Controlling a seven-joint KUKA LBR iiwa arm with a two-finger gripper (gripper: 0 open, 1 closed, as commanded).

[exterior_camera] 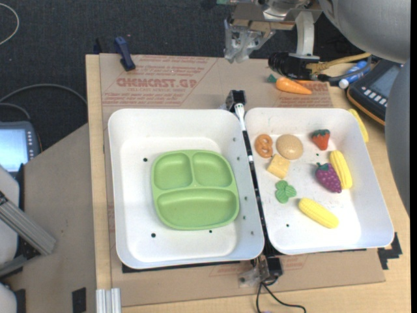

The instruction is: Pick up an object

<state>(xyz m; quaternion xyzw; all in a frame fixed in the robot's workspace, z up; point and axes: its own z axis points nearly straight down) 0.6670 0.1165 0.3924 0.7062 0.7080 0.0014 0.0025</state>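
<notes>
My gripper (240, 49) hangs high above the bench's far edge, behind the gap between the two bins, with nothing between its fingers. The right bin (371, 194) holds several toy foods: a pretzel (264, 145), a tan bun (290, 146), a strawberry (320, 139), a cheese wedge (279, 167), purple grapes (328, 177), a corn cob (341, 168), a green broccoli piece (284, 192) and a yellow banana-like piece (318, 212). All of them lie well below and to the right of the gripper.
The left bin (130, 240) holds a green divided plate (194, 189). An orange carrot (293, 86) lies on the bench behind the right bin. A blue clamp (124, 53) sits at the board's far left corner. A black clip (236, 99) joins the bins.
</notes>
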